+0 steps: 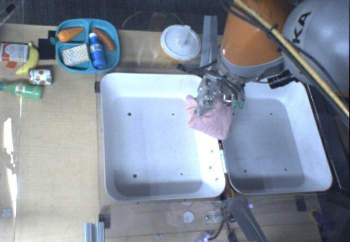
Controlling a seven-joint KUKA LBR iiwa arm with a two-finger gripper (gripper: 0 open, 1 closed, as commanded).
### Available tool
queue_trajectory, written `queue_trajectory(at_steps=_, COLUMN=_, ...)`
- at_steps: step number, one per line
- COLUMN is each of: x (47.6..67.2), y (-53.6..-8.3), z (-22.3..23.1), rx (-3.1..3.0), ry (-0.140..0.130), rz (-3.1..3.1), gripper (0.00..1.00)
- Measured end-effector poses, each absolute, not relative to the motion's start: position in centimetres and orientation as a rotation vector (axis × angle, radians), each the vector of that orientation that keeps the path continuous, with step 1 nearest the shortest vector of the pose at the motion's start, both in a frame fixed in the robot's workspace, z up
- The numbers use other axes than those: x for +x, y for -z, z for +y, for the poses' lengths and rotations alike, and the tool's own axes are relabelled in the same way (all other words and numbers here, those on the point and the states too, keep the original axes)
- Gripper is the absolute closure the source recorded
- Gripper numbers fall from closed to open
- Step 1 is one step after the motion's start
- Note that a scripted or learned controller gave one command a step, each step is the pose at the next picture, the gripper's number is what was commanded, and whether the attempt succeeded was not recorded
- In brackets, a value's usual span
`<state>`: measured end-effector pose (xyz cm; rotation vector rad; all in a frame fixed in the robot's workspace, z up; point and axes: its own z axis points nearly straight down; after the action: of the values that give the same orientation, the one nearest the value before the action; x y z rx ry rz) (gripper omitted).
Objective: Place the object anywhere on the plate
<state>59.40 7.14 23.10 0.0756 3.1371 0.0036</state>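
The left bin [136, 142] sits nearest, its floor bare at 7 o'clock. Up at 1 o'clock of it, a pink cloth [210, 121] hangs from the gripper [210, 99], fingers pinched on its top edge. I judge carrying is underway; next needs a plate, which I cannot pick out.

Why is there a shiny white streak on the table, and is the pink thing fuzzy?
Camera view: glare streaks the wooden bench at far left; soft shadows darken the left bin near its front wall; the pink cloth looks slightly blurred, edges soft.
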Motion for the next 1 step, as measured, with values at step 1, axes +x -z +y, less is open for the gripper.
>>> queue_trajectory(at_steps=1, x=57.69, y=-22.43, z=11.7, rx=-0.008, ry=-0.004, rz=3.139, gripper=1.0)
